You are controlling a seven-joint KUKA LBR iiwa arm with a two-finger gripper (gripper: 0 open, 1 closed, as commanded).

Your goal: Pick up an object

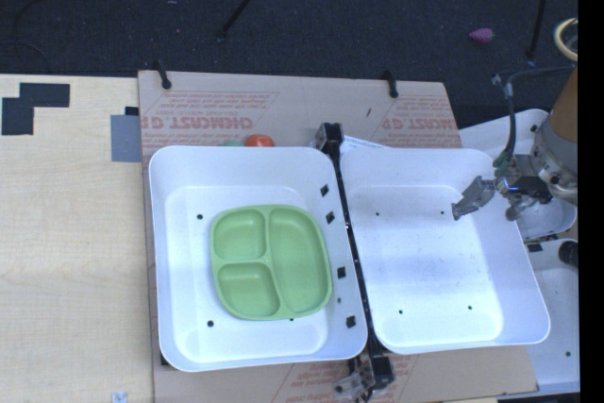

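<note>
Nearest me, at the front edge of the surface [75, 297], a black clamp fitting [370, 375] sits where the two shallow white plastic bins meet. In the left bin [179, 335] lies a pale green, three-compartment plastic plate [271, 260], flat on the floor of the bin and roughly central; its long axis runs slightly off the near-to-far line, with the two smaller compartments on its left side and the one long compartment on its right. The plate stands apart from all four bin walls. A black divider strip [342, 231] runs between the bins from front to back. The right bin [434, 297] shows bare white floor with a few small dark specks. Over its far right corner hangs the tool [469, 200], a grey metal finger pointing down and to the left, with the grey arm [557, 156] behind it at the right; I cannot tell whether it is spread or closed. Farther back, a small orange-red round object [259, 142] rests on the brown cardboard sheet [283, 113] just behind the left bin's far rim.
</note>
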